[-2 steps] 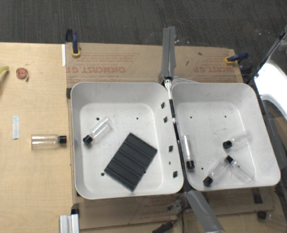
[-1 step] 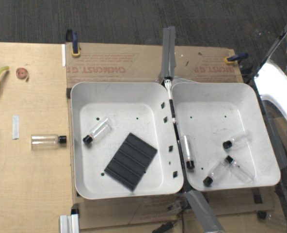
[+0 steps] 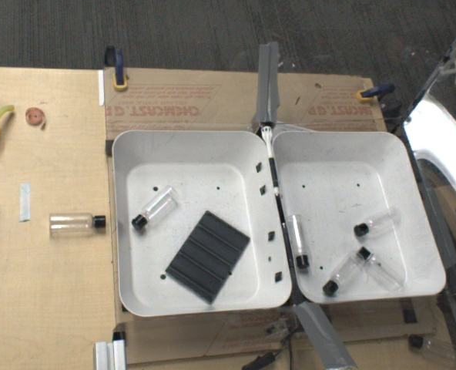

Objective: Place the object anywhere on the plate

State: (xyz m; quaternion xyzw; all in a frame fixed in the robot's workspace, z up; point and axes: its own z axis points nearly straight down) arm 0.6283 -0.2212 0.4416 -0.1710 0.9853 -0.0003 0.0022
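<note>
Black and ribbed, the flat plate [image 3: 208,255] is seen tilted in the front part of the left bin [image 3: 128,206]. One clear vial with a black cap [image 3: 153,209] is laid just beside it, toward the back left, apart from the plate. In the right bin [image 3: 413,206] four such vials are found: one [image 3: 297,241] along the left wall, one [image 3: 374,224] near the middle, and two [image 3: 343,274] close together at the front. Whether the gripper is spread or pressed together cannot be told.
</note>
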